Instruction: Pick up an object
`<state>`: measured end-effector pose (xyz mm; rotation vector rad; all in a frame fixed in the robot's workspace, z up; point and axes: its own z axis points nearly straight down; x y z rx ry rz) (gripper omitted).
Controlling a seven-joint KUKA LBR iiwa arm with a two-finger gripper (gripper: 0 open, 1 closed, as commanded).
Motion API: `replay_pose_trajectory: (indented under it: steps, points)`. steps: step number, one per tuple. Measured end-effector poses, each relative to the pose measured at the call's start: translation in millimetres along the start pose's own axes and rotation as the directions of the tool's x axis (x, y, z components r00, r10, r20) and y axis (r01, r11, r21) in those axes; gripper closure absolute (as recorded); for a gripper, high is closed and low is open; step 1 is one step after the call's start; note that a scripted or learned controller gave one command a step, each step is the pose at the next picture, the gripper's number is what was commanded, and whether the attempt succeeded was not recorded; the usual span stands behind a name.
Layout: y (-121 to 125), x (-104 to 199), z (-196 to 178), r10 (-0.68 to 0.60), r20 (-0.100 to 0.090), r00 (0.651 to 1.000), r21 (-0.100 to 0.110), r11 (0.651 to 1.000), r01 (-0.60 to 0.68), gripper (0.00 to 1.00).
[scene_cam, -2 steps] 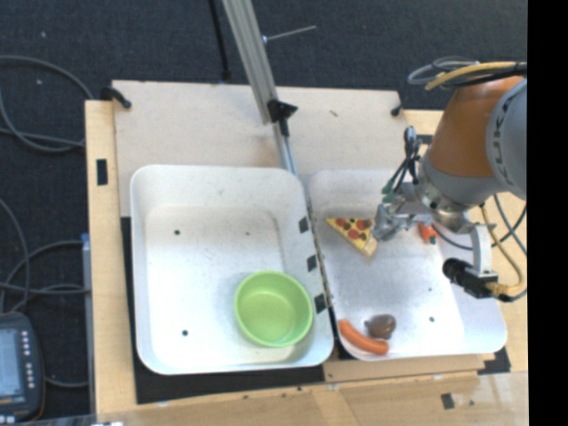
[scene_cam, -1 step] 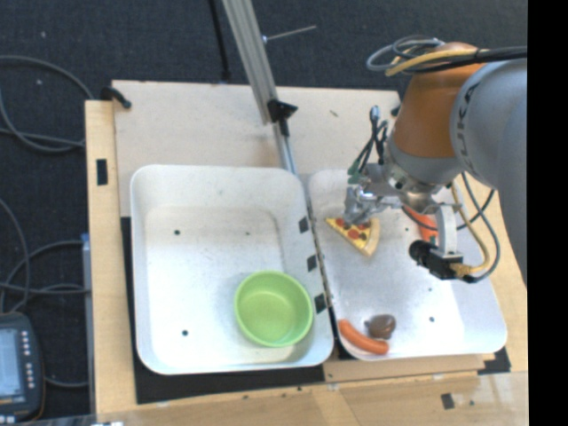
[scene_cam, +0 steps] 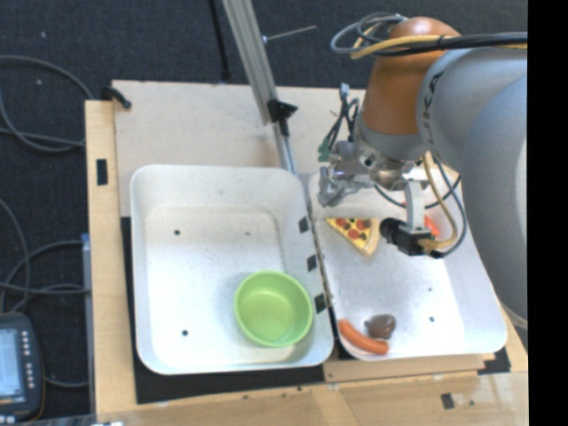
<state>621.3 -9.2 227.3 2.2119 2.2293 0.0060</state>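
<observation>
The jaws (scene_cam: 330, 190) hang over the right bin's (scene_cam: 461, 313) 11 o'clock corner; whether they are open cannot be told. A pizza slice (scene_cam: 353, 232) lies just beside them at 5 o'clock.

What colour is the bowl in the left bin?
Light green, plain inside and out; the bowl shows clearly in the camera view.

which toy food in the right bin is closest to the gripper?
The pizza slice, just below the gripper. The hot dog and brown piece lie at the bin's near edge.
</observation>
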Motion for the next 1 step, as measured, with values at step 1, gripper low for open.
replay_pose_trajectory:
  steps: [1]
  points:
    - [29.0, 52.2, -1.0, 0.0, 0.0, 1.0, 0.0, 1.0, 0.0, 1.0]
